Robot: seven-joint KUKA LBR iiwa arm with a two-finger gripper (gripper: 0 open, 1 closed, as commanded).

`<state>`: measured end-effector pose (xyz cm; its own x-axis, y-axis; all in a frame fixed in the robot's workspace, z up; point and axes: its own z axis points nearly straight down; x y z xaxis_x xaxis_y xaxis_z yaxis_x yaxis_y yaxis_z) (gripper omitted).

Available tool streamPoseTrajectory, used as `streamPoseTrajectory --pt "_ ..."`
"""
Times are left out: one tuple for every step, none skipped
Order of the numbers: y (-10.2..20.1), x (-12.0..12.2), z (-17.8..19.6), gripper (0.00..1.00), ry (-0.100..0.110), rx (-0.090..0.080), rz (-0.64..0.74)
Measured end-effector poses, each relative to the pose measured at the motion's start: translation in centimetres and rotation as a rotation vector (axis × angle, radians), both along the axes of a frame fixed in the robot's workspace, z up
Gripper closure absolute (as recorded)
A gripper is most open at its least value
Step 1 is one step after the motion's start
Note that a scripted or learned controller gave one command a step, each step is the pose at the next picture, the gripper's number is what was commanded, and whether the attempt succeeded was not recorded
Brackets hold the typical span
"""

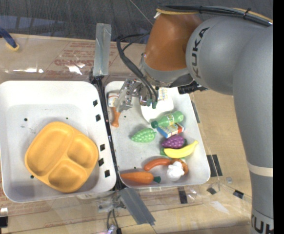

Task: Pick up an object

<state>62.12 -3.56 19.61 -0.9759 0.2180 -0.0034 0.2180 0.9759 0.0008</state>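
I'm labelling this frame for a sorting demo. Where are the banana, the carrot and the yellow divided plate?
banana (182, 150): camera view, middle of its curved body.
carrot (136, 178): camera view, middle of its orange body.
yellow divided plate (60, 155): camera view, central ridge between compartments.

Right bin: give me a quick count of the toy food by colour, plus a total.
Green: 2, the grapes and the bottle
Purple: 1, the grape bunch
Yellow: 1, the banana
Orange or red-orange: 3, the carrot, the sausage and the small piece by the divider
White: 1, the garlic-like piece
Total: 8

Grey arm, orange band, black cables, KUKA lettering.
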Motion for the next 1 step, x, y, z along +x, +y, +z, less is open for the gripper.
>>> streamPoseTrajectory --pt "-3.18 -0.81 -0.34 1.0 0.004 -0.001 0.292"
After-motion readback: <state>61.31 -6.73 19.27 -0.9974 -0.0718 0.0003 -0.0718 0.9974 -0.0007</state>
